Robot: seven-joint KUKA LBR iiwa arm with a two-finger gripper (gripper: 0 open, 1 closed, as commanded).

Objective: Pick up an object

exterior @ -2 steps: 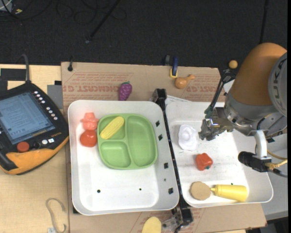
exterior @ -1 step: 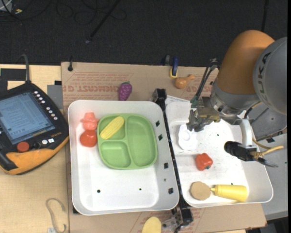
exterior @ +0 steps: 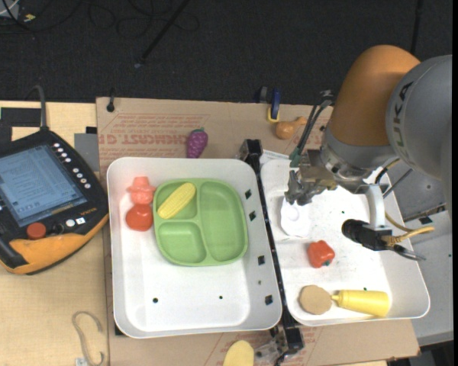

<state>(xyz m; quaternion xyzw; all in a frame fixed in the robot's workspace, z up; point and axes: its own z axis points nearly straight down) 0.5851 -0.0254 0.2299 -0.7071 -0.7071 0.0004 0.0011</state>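
Arm low over the right bin, jaws above a white object.
The arm (exterior: pixel 389 105) reaches in from the right; its jaws (exterior: pixel 296 197), whose opening I cannot tell, sit just above a small white object (exterior: pixel 291 221) on the bin (exterior: pixel 412 280) floor.

The grey arm (exterior: pixel 412 120) (orange band above the wrist) reaches in from the right, its pincer (exterior: pixel 296 195) pointing downward.

A robotics lab: teach pendant (exterior: pixel 34 197), cardboard-covered bench (exterior: pixel 145 128), white bins (exterior: pixel 183 311).
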